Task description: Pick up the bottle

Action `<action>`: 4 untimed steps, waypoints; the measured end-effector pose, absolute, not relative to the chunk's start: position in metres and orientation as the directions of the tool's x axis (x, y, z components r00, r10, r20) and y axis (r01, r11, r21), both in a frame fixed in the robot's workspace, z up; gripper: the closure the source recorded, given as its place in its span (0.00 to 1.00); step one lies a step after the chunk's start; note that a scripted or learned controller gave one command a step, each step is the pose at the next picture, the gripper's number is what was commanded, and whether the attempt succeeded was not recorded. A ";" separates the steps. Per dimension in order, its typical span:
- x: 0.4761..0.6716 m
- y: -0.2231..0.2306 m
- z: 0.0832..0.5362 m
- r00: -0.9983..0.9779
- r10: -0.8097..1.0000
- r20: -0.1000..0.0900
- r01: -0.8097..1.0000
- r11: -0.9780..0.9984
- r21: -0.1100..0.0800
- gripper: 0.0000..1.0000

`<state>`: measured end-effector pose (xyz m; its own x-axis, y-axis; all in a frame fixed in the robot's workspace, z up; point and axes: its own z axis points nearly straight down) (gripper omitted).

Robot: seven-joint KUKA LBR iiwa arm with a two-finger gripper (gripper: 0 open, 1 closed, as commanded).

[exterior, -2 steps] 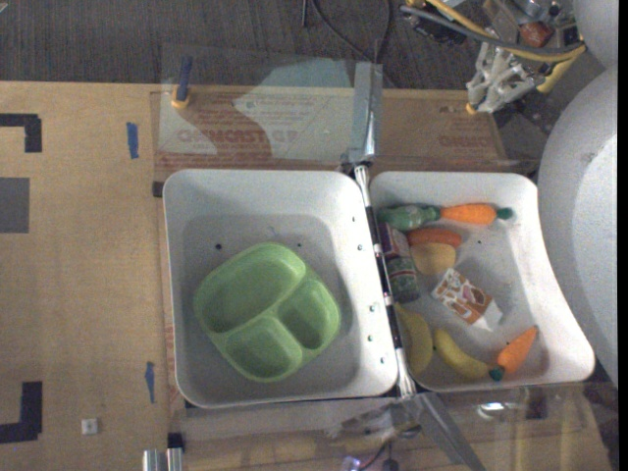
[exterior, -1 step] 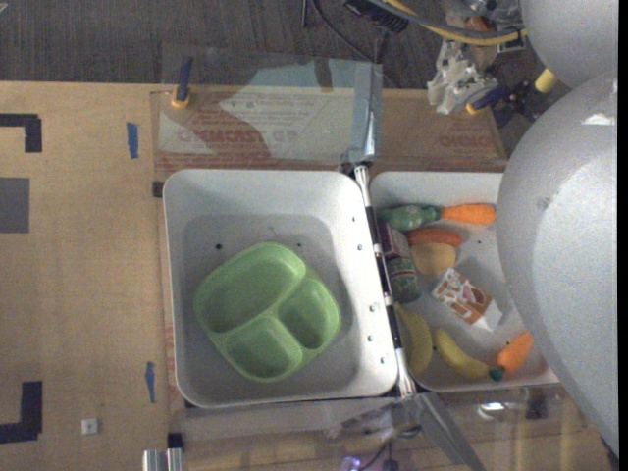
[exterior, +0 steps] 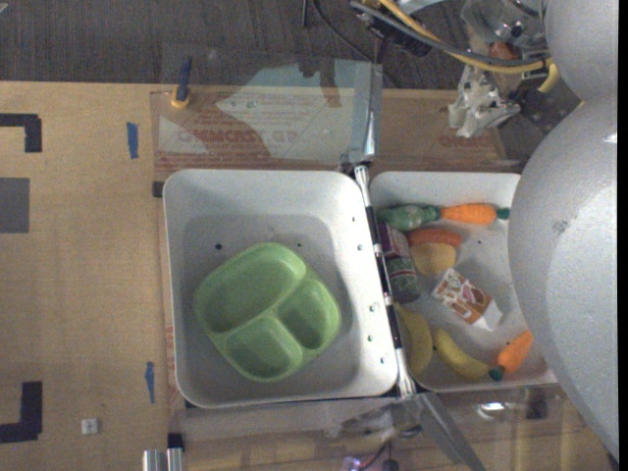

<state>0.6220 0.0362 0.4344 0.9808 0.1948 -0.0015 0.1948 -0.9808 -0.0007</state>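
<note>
A small green bottle (exterior: 409, 216) lies on its side in the far left corner of the right bin (exterior: 444, 182). Just in front of it, a darker labelled bottle-like container (exterior: 400, 266) lies along that bin's left wall. My gripper (exterior: 478, 106) hangs high over the bench beyond the right bin's far rim, well apart from both, with nothing visible in it. The grey arm covers the right side of that bin.
The right bin also holds two carrots (exterior: 473, 213) (exterior: 513, 352), a red-and-yellow piece (exterior: 435, 250), a small carton (exterior: 463, 297) and two bananas (exterior: 439, 346). A green divided plate (exterior: 267, 309) lies in the left bin (exterior: 196, 263). Cables (exterior: 412, 27) loop above.
</note>
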 end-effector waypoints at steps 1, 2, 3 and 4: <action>0.654 0.068 0.432 0.980 0.199 0.001 0.199 -0.980 0.000 1.00; 0.655 0.065 0.442 0.981 0.193 0.003 0.193 -0.981 0.000 1.00; 0.656 0.064 0.452 0.982 0.190 0.003 0.190 -0.982 -0.001 1.00; 0.658 0.089 0.435 0.924 0.383 -0.004 0.383 -0.924 -0.001 1.00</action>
<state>0.6585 0.0889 0.4346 0.9239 0.3826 -0.0043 0.3826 -0.9239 -0.0013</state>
